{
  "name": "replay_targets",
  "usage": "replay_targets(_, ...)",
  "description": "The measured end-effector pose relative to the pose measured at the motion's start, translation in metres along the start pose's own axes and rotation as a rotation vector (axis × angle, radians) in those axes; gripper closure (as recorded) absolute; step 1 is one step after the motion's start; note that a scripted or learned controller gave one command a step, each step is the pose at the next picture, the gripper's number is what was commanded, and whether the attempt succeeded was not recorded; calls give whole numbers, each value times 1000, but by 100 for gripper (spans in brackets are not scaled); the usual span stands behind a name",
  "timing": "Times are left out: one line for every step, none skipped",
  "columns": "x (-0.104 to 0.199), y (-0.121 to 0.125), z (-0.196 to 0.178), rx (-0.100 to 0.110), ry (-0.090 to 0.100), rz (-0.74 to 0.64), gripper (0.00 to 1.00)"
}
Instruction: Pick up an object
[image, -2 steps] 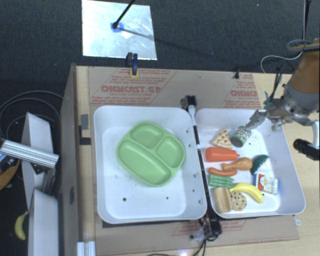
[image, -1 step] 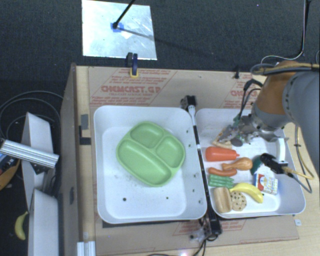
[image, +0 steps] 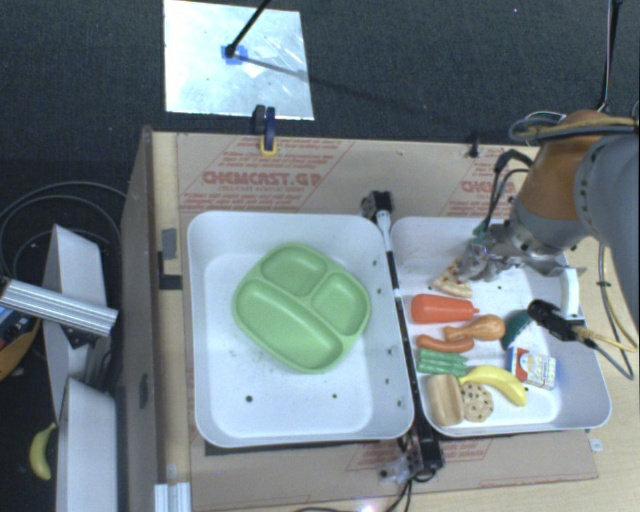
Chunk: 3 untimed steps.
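Printed words on the bench board
"CHEMCAST GP" runs in red across the brown board (image: 262, 178) under the bins, well to the left of the gripper (image: 478, 258) and farther back; a fainter red repeat behind the gripper is unreadable

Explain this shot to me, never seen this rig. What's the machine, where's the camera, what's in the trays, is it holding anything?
One fixed camera looks down at a slant on a bench with two shallow white bins. The grey machine entering from the right is a robot arm with an orange band above its wrist. Its claw is down at the back of the right bin, by a pizza slice; I can't tell whether it grips anything. The left bin holds a green divided plate. The right bin holds toy food: a carrot, a banana, a cookie, a small carton and a few more pieces.
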<state>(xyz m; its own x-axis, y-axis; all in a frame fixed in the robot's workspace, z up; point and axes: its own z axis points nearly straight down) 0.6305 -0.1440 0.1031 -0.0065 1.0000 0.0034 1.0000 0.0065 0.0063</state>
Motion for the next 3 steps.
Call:
replay_targets(0, 1, 0, -4, -2, 0, 0)
replay_targets(-26, 43, 14, -8, -3, 1, 0)
replay_targets(-26, 40, 6, -2, -6, -1, 100)
